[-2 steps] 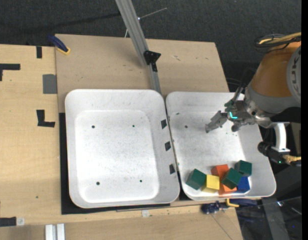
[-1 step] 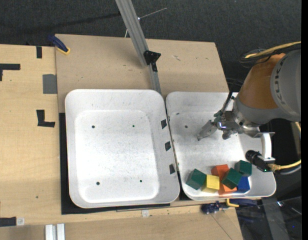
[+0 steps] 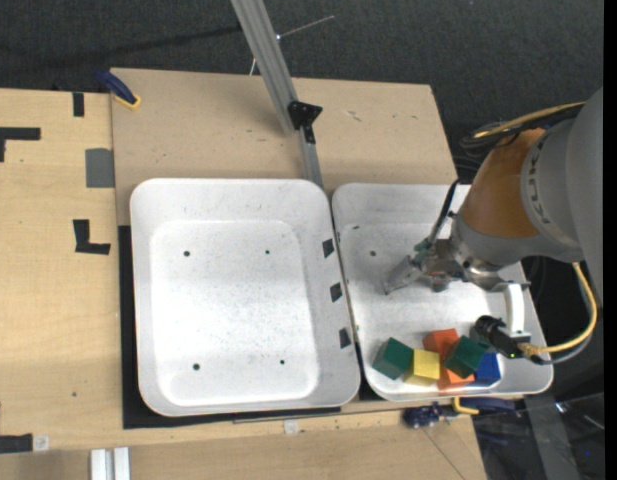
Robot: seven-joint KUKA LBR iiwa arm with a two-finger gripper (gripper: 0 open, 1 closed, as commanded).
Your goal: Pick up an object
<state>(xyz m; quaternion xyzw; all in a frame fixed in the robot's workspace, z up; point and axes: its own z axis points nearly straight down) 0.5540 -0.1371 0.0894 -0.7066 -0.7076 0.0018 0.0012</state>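
Over the right bin [image 3: 388, 208], near its middle, the tool [image 3: 400, 278] hangs low with its grey fingers [image 3: 393, 281] slanting toward the bin's left wall; whether they are spread or closed cannot be told, and nothing shows between them. Behind the tool the arm [image 3: 533, 193] rises toward the worktop's right edge, grey with an orange band above the wrist, and a yellow cable [image 3: 573, 333] loops down beside it.

Blocks are huddled in that bin's near right corner, well apart from the tool: a dark green cube [image 3: 393, 357] at the left end, a yellow block [image 3: 425, 366] touching it, an orange-red block [image 3: 440, 341] just behind, a second green block [image 3: 466, 354] and a blue one [image 3: 488, 368] at the right, with another orange piece [image 3: 456, 376] low between them.

The left bin [image 3: 233, 293] lies side by side with the first, its white floor speckled with dark flecks. Both rest on a pale wooden worktop [image 3: 48, 268] marked with black tape, and a slanted metal bar [image 3: 273, 53] crosses its far edge against dark cloth.
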